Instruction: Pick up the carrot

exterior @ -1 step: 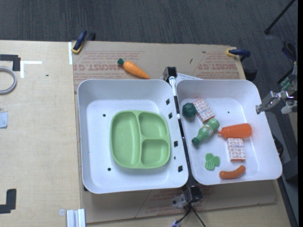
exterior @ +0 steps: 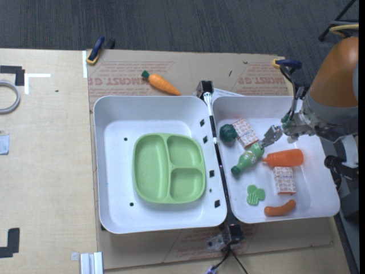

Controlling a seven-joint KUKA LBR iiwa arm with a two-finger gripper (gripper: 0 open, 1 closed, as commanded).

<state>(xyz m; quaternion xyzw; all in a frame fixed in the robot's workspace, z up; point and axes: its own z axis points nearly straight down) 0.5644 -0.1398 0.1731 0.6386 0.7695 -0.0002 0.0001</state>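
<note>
**Gripper low over the right bin, carrot out on the cardboard**

Gripper (exterior: 272,135) hangs in the right bin (exterior: 319,207), its fingers slightly parted with nothing between them, just above a green bottle (exterior: 247,159). Nearest the camera in that bin lie a sausage (exterior: 280,209) and a green leafy piece (exterior: 255,195); further back sit a red-and-white carton (exterior: 284,180), an orange bottle (exterior: 284,157), a second carton (exterior: 245,132) and a dark green round thing (exterior: 228,132). In the left bin (exterior: 114,204) rests a green divided plate (exterior: 169,168). Beyond both bins, the carrot (exterior: 160,83) lies on brown cardboard (exterior: 188,73), well apart from the fingers.
</note>
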